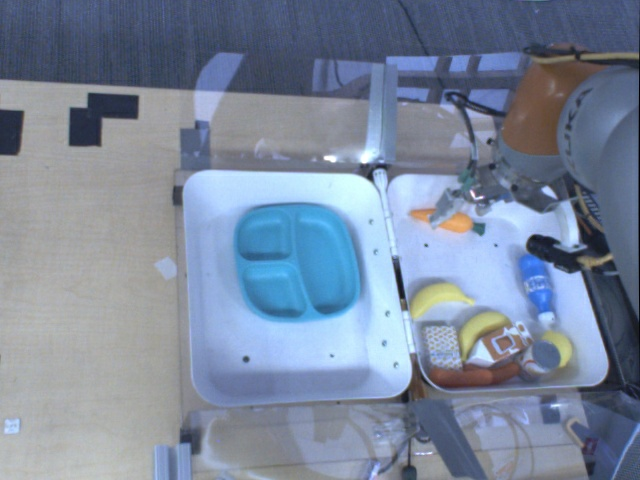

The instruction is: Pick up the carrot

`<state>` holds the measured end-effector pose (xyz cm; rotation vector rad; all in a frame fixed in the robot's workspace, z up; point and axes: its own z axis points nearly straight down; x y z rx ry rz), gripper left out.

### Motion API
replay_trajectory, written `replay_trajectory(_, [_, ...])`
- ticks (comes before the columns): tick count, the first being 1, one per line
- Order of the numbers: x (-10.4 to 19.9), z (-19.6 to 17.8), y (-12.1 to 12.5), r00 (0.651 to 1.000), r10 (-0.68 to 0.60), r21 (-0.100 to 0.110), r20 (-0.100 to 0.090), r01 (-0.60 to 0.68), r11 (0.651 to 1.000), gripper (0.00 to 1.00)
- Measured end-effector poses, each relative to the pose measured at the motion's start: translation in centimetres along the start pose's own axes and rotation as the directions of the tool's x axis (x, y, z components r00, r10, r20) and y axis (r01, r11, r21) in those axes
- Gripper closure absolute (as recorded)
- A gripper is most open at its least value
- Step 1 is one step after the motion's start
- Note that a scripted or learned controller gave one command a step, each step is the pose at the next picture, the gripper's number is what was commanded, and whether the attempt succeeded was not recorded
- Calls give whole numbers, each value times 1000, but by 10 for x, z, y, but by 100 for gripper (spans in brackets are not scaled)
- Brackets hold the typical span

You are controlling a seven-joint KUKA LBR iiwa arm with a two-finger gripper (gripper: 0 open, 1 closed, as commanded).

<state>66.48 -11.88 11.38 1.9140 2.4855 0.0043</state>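
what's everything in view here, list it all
bins: 2, white, side by side on the bench
plate: 1, blue, three sections, left bin
carrot: 1, orange, far end of right bin, at the gripper
bananas: 2, yellow, near half of right bin
bottle: 1, blue, right side of right bin
sausage: 1, red, near edge of right bin
arm: 1, grey and orange, from the right
gripper: 1, over the carrot

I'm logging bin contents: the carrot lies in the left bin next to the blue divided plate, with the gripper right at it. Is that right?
Not quite. The carrot lies in the right bin, near its far left corner, not in the left bin with the blue divided plate. The camera view shows it. The gripper is indeed right at the carrot.
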Motion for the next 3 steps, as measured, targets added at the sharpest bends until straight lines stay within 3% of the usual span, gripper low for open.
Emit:
replay_trajectory(1, [-15, 22, 2, 995, -102, 2, -3, 103, 995, 0])
replay_trajectory(2, [-16, 12, 4, 994, -106, -2, 3, 106, 994, 100])
replay_trajectory(3, [89, -74, 30, 1000, 21, -3, -1, -21, 1000, 100])
